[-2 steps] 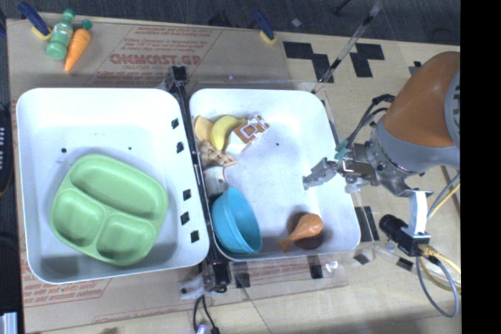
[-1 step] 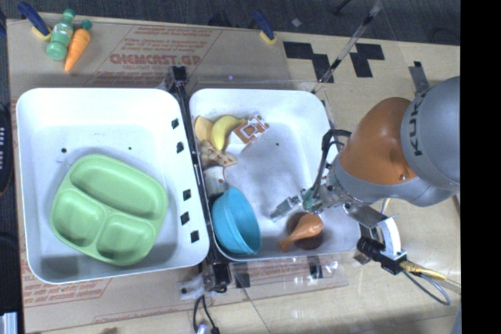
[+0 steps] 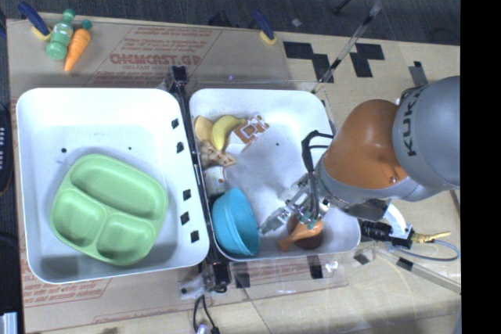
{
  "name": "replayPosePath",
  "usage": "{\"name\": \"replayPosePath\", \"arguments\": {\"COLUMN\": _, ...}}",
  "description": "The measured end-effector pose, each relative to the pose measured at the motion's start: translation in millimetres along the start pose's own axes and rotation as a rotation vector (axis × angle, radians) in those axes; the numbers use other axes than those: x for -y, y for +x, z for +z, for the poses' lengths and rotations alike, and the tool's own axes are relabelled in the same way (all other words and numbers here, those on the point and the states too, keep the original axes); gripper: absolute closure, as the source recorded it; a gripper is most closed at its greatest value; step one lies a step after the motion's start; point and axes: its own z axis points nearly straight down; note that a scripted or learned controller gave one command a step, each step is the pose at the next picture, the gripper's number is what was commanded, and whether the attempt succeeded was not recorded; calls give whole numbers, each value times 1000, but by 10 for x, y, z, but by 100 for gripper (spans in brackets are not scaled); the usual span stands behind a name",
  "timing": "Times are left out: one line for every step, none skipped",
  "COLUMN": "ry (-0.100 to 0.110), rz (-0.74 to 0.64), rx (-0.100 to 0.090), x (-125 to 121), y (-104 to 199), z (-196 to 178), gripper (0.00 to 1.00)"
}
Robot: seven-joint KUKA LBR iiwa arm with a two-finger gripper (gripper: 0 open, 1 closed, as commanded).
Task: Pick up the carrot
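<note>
You see the carrot (image 3: pixel 77 48), orange with a green top, lying on the surface beyond the left bin (image 3: pixel 39 168), just beside a green toy bottle (image 3: pixel 59 35). The left bin holds one green divided plate (image 3: pixel 108 207). The right bin (image 3: pixel 290 109) holds one banana (image 3: pixel 225 130), one blue bowl (image 3: pixel 235 223) on its side, a small brown-and-white piece (image 3: pixel 252 127) and an orange-brown item (image 3: pixel 304 231). The tool (image 3: pixel 301 217) sits low in the right bin over that orange-brown item; you cannot tell how far it is open or whether it grips anything.
</note>
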Motion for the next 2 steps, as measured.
{"name": "replayPosePath", "arguments": {"ry": 1, "rz": -9, "rx": -1, "x": -5, "y": -6, "z": -100, "gripper": 100}}
{"name": "replayPosePath", "arguments": {"ry": -5, "rz": 186, "rx": 12, "x": -79, "y": 25, "z": -1332, "gripper": 100}}
